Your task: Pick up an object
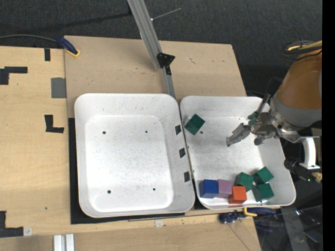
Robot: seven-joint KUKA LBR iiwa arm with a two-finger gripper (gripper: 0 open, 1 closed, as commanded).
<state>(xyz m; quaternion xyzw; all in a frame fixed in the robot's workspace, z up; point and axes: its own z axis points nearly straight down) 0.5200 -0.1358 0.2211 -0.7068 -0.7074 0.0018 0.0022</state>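
Landmark: the right bin (pixel 220 109), the one the arm reaches into.
Gripper: the gripper (pixel 242 132) hangs over the right bin's middle, toward its right wall; fingers spread, nothing between them.
Nearest target: a lone green cube (pixel 194 124) sits tilted near the right bin's left wall, well apart from everything else.
Cluster: blue cube (pixel 209 187), purple cube (pixel 225 187), orange cube (pixel 238 194) and three green blocks (pixel 259 183) crowd the right bin's front edge, touching one another.
Best bet: I'd say go for the lone cube, with clear room for both fingers.
Technique: match the fingers to its tilted faces, centre over it, descend fully, then close.
Risk: the cluster likely jams or slips.
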